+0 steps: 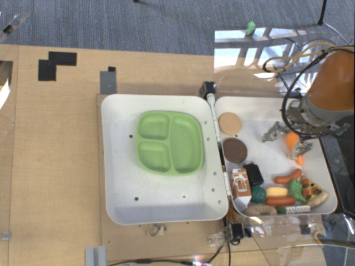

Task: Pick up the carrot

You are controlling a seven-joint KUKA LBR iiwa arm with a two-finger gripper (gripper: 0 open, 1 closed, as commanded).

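Carrot (pixel 293 141) sits in the right bin (pixel 260 115), toward its far-right side, and the gripper (pixel 288 139) is right on it. Orange body shows between the two grey fingers (pixel 273 133), one to the left, the other just right/below w/ a small orange tip poking out under it at approx the bin floor. Looks to me like the gripper is clamped on the carrot, or at least closed around it; can't say how firm the hold is from this angle. Arm (pixel 333 87) comes in from the right, orange band above the wrist, cables looping over the bin's back corner.

Progress, as a judgement: reach and closing seem done, lift is what's left. Carrot reads as low in the bin, not clearly raised off the floor, so I wouldn't call it picked up yet. Whether the grip survives a lift is unknown.

Other stuff in the right bin: tan disc (pixel 229 123) and brown disc (pixel 234 149) near the left wall, a black block (pixel 254 174), small carton (pixel 240 183), and a heap of toy food along the near edge incl. a sausage (pixel 287 177). All well apart from the carrot except the sausage, which is near but not touching.

Left bin (pixel 122 198) holds a green divided plate (pixel 169 142), nothing on it. Both bins rest on the wooden bench (pixel 50 165).
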